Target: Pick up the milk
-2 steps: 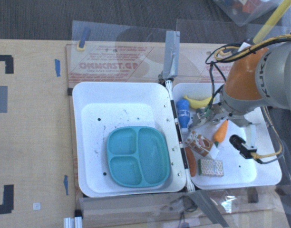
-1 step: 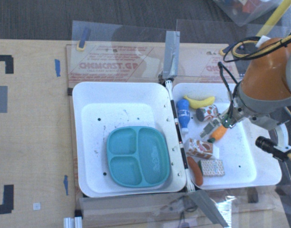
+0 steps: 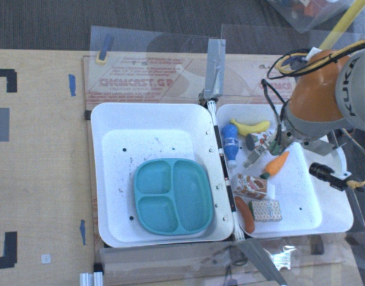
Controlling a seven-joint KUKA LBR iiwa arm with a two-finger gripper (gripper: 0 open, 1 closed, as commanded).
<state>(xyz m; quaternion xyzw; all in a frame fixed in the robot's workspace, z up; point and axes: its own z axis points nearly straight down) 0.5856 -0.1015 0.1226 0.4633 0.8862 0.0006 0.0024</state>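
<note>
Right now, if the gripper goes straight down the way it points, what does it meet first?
Most likely the small patterned carton directly under the gripper, lying between the banana and the carrot in the right bin. Depth is unclear from this slanted view, so the carrot could be touched instead.

In my left bin [image 3: 105, 159] lay a teal tray [image 3: 172, 196]. My right bin [image 3: 325, 216] held a banana [image 3: 249, 126], carrot [image 3: 277, 163], blue bottle [image 3: 230, 143] and sausage [image 3: 245, 214].
</note>
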